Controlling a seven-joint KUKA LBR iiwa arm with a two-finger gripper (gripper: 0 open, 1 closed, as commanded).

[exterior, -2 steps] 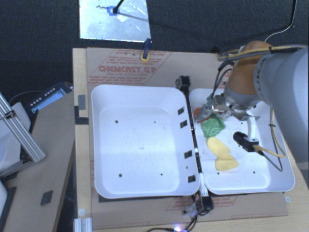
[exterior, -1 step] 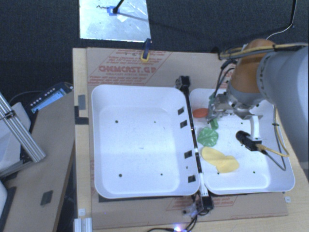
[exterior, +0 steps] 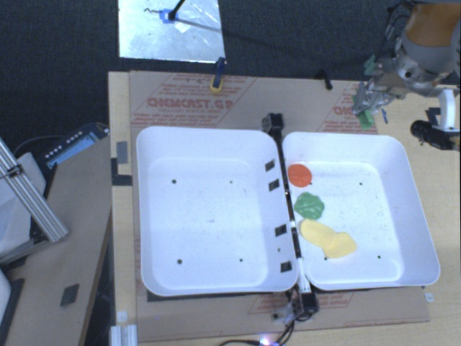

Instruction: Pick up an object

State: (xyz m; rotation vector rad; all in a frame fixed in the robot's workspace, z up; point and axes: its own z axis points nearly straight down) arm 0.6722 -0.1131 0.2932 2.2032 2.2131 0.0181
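At the near edge of the table (exterior: 94, 215), a bundle of wires (exterior: 292, 316) sits just in front of the seam where the two bins meet. The left bin (exterior: 155, 265) and the right bin (exterior: 403, 265) lie side by side, touching along a dark strip of clips (exterior: 277, 207).

In the right bin, three things lie in a row close to its left wall. Nearest is a yellow piece (exterior: 328, 238), long and lumpy, lying flat on the bin floor. Just beyond it, touching or nearly so, is a green leafy piece (exterior: 309, 205). Beyond that, a little apart, lies a round orange piece (exterior: 300, 174).

Under both bins is a cardboard sheet (exterior: 187, 99) with red print. At its far edge stands a small yellow and blue clamp (exterior: 217, 78), and beyond that a shiny metal plate (exterior: 169, 20) lies on the dark floor.

At the far right, the end effector (exterior: 366, 107) hangs above the cardboard just outside the right bin's far rim, well apart from the three pieces. Something green shows at its tip; whether it is gripped, and whether the tip is apart or together, I cannot tell. The arm (exterior: 428, 27) rises behind it.
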